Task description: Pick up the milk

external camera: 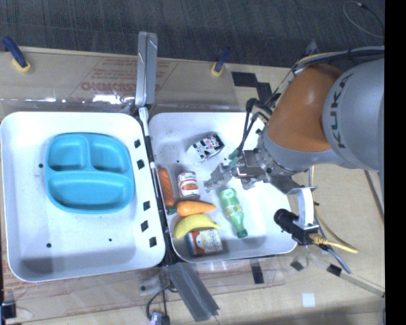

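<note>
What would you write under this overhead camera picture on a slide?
Gripper hovers in the right bin, just below the milk carton, beside a green bottle.

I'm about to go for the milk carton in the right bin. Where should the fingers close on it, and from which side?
Grip the small black-and-white cow-print milk carton across its narrow width, at mid-body, coming straight down from above. It lies flat and tilted on the floor of the right white bin, apart from the other items, so its long sides look free. The two-finger gripper sits just below-right of it.

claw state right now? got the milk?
Claw: open, holding nothing, above the right bin. The milk lies apart from it on the bin floor.
</note>
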{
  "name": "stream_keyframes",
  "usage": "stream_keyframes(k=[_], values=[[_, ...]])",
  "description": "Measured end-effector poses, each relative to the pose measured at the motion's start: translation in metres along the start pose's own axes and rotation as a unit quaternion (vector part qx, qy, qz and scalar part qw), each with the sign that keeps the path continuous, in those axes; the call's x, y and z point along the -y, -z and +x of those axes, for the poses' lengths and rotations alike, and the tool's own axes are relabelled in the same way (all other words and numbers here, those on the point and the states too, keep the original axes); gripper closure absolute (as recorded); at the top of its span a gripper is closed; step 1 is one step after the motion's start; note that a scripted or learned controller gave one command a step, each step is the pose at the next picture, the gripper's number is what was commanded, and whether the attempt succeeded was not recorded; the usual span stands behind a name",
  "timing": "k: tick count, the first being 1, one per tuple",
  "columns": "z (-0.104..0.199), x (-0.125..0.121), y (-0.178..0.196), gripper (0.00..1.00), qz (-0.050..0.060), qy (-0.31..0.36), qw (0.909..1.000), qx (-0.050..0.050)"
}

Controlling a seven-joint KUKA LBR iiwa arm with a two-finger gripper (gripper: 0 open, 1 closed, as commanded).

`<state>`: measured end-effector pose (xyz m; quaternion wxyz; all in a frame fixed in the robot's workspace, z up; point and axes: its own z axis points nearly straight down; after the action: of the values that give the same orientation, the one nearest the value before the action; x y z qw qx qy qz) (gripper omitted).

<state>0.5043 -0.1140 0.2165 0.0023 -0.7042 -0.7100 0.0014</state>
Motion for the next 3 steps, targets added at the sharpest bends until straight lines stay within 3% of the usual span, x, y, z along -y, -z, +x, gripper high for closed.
stream_keyframes(k=[1, 2, 3], values=[[-0.013, 0.028, -0.004, 0.00, -0.001, 0.122, 0.9925, 0.000], [-0.082, -0.057, -0.014, 0.00, -0.001, 0.132, 0.9912, 0.001], [-0.054, -0.131, -0.102, 0.00, -0.014, 0.101, 0.9948, 0.005]])
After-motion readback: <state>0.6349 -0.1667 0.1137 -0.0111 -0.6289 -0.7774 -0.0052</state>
